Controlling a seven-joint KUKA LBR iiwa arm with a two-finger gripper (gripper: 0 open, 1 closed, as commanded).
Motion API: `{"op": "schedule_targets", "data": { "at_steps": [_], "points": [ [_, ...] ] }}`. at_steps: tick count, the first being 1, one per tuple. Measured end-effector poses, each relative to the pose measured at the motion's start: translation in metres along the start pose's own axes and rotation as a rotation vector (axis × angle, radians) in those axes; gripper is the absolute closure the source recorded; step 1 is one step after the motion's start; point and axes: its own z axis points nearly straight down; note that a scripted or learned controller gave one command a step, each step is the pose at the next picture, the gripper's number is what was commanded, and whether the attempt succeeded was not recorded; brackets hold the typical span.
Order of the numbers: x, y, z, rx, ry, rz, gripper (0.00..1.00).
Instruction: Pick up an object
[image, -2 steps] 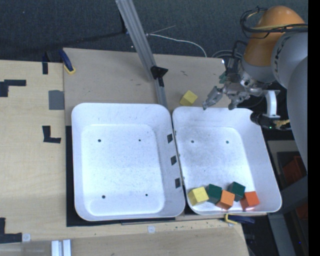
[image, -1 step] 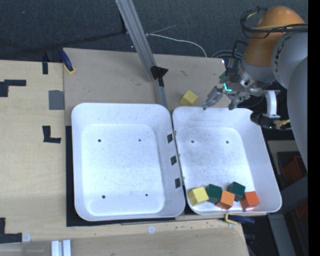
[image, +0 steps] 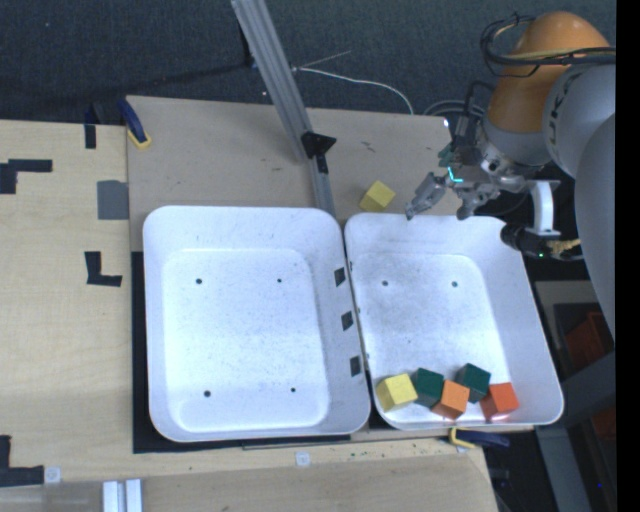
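two white bins (image: 160, 300) on wooden bench; blocks (image: 445, 390) cluster in right bin's near corner. gripper (image: 441, 205) hovers over far rim, jaws spread, empty. risk: tight packing against wall blocks finger entry.

The two bins, left (image: 170, 300) and right (image: 520, 330), look like smooth white plastic with a faint sheen and fine dark speckling across their floors. The surface (image: 220, 150) under them looks like pale matt wood or board, lightly scuffed, with dull grey and black tape patches at the left. The small blocks in the right bin's near corner — yellow (image: 397, 390), dark green (image: 429, 383), orange (image: 454, 398) — look matt and evenly coloured; their material cannot be told. A slanting rail (image: 285, 85) at the far side looks like brushed grey metal. The arm's shell (image: 590, 110) looks smooth and grey, its orange band (image: 545, 65) glossy.
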Motion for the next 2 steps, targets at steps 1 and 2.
{"op": "schedule_targets", "data": {
  "at_steps": [1,2],
  "points": [
    [0.000,0.000,0.000,0.000,0.000,0.000,0.00],
    [0.004,0.001,0.060,0.005,0.001,-0.001,0.00]
  ]
}}
